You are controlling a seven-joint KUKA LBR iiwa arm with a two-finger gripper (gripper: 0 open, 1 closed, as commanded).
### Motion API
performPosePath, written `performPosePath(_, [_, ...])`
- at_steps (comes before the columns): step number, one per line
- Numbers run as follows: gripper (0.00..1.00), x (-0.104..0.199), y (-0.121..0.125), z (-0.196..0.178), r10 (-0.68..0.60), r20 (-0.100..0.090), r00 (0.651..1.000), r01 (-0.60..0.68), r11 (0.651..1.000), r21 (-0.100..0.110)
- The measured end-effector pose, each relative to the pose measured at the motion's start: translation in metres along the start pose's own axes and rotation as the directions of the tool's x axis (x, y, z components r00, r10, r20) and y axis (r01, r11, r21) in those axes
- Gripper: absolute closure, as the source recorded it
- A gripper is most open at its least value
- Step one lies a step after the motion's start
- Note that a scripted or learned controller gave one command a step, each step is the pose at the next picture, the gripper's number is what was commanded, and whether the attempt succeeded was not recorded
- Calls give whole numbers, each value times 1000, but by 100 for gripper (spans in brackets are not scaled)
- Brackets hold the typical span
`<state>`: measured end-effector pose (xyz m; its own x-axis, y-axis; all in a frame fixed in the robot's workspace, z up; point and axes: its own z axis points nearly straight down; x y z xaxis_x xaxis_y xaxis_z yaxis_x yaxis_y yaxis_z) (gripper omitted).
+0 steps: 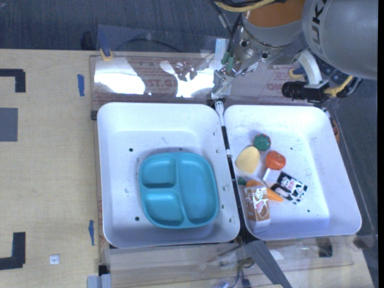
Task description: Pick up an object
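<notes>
The right bin (312,131) holds several toy foods in a loose cluster. A green round piece (261,141) lies farthest back, with a yellow lemon-like piece (248,159) and an orange-red round piece (275,159) just in front of it. Nearer the front are a black-and-white patterned packet (291,186), a small orange carrot (273,194) and a brown carton (258,204). My gripper (221,84) hangs high above the back rim where the two bins meet, well apart from all the objects, with nothing seen in it.
A blue divided plate (178,189) lies in the left bin (120,131). A shiny clear sheet (156,77) sits behind the bins. Yellow cables and the grey arm (336,23) occupy the upper right.
</notes>
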<state>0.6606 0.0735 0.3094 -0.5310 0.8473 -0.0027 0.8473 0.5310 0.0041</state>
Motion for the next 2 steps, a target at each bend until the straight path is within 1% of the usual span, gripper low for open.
performPosePath(1, [100,31,28,-108,-314,4,949,314,949,-6])
performPosePath(2, [100,84,47,-128,-482,2,876,482,876,-4])
